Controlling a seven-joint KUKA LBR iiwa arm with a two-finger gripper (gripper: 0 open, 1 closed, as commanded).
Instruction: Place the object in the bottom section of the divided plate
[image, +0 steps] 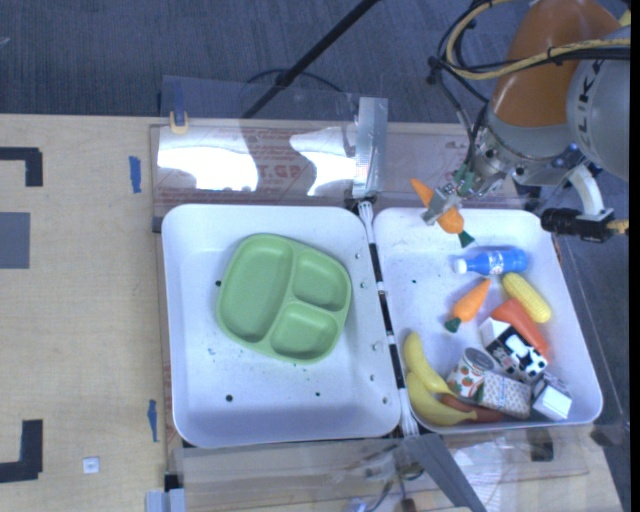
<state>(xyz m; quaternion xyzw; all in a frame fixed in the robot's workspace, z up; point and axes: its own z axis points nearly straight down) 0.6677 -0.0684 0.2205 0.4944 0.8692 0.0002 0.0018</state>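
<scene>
A green divided plate (285, 297) lies in the left white bin (190, 380), with one large section on its left and two smaller ones on its right. Over the far left corner of the right bin (580, 400), my gripper (445, 203) is shut on a small orange toy carrot (453, 220). The carrot's green top (467, 239) points down to the right, and its orange tip sticks out to the upper left of the fingers. The carrot hangs well to the right of the plate, past the wall between the bins.
The right bin holds a blue bottle (490, 262), a second carrot (470, 300), a yellow corn-like piece (527, 297), a banana (425, 375), a small can (466, 378) and several boxes. A metal post (370, 150) stands behind the bins' divide.
</scene>
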